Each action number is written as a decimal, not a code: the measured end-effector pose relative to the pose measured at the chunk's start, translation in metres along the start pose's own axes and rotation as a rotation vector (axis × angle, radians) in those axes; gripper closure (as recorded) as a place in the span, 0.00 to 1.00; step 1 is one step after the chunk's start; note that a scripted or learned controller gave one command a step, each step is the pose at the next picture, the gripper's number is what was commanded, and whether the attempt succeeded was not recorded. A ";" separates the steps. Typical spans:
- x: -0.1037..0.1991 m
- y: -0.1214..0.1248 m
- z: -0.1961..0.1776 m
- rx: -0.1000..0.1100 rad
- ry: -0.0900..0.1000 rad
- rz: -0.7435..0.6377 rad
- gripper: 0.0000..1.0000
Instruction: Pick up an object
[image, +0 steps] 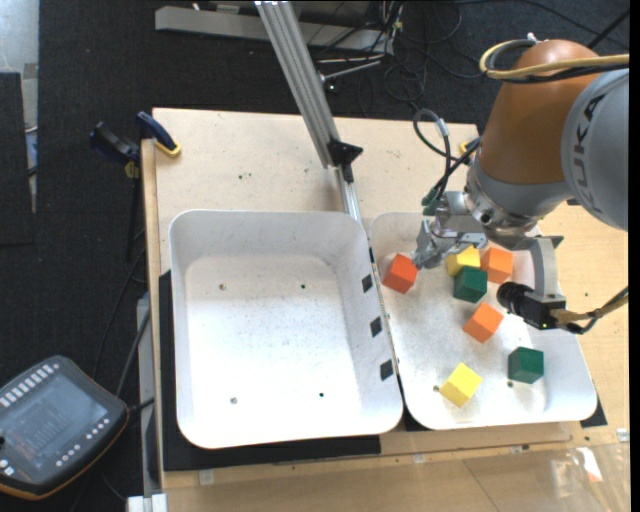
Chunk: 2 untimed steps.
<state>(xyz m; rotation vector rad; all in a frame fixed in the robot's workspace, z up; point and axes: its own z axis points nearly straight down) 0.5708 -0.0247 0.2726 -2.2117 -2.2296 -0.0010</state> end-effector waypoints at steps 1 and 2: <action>0.044 -0.001 0.009 0.000 0.000 0.000 1.00; 0.088 -0.010 0.012 0.001 0.000 0.000 1.00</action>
